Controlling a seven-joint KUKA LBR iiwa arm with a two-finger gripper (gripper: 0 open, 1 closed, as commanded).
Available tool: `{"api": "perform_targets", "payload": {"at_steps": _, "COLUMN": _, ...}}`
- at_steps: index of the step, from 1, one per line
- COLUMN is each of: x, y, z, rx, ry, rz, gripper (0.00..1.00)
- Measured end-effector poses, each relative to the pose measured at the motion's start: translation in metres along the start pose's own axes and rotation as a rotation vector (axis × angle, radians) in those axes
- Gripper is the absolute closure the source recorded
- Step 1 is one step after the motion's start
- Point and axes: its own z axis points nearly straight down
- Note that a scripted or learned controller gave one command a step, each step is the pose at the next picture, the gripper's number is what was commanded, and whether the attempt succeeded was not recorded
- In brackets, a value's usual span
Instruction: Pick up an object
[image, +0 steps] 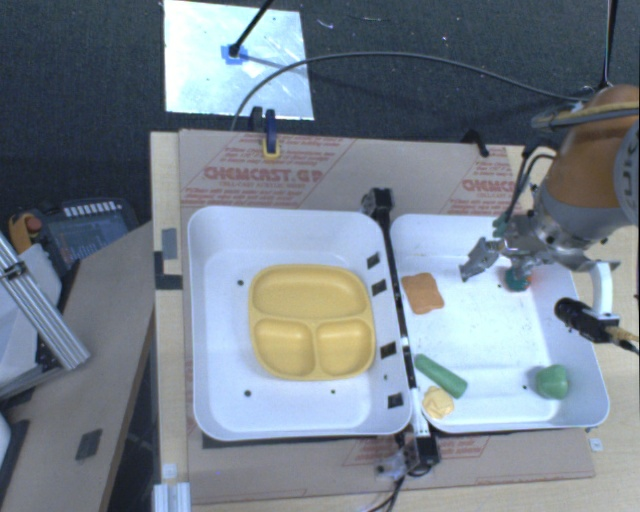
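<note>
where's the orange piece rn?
The orange piece lies flat in the right bin, near its left wall, up-view of the green cylinder.

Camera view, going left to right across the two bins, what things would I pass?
Yellow divided tray in the left bin → orange flat piece → green cylinder → robot hand → green round object near the right bin's far right corner.

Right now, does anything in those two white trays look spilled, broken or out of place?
Nothing stands out. The yellow divided plate lies flat in the left bin. In the right bin, the orange piece, green cylinder, small yellow piece and green ball lie apart, none spilled over the rim.
</note>
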Motion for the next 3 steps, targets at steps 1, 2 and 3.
{"api": "perform_targets", "payload": {"at_steps": 1, "x": 0.000, "y": 0.003, "z": -0.008, "rx": -0.013, "ry": -0.002, "rz": -0.002, "gripper": 0.00}}
{"api": "perform_targets", "payload": {"at_steps": 2, "x": 0.005, "y": 0.007, "z": 0.034, "rx": -0.012, "ry": -0.002, "rz": -0.003, "gripper": 0.00}}
{"api": "perform_targets", "payload": {"at_steps": 3, "x": 0.002, "y": -0.002, "z": 0.091, "rx": -0.010, "ry": -0.001, "rz": -0.001, "gripper": 0.00}}
